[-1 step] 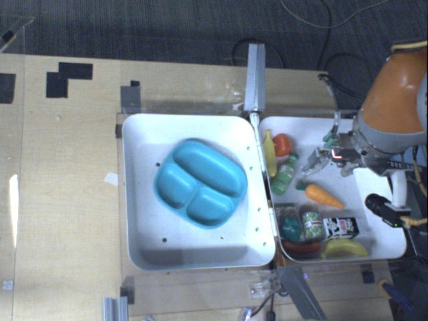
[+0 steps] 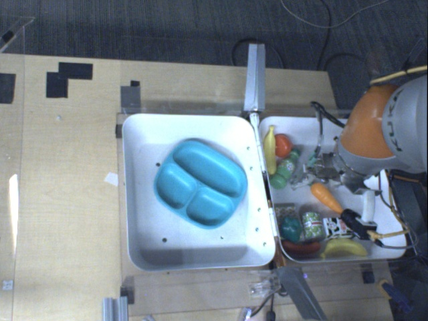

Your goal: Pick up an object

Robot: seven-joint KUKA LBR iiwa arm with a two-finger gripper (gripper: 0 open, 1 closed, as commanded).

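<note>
In the right bin [image 2: 394, 251], a carrot [image 2: 326, 197] lies just beside the end effector [image 2: 319, 169].

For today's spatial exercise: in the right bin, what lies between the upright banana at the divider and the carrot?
In the camera view, between the banana and the carrot lie a green bottle and a red tomato.

No legible text, labels or numbers. Small black-and-white printed packet [image 2: 336, 227] in right white bin [image 2: 394, 249]: markings too blurred to read.
</note>
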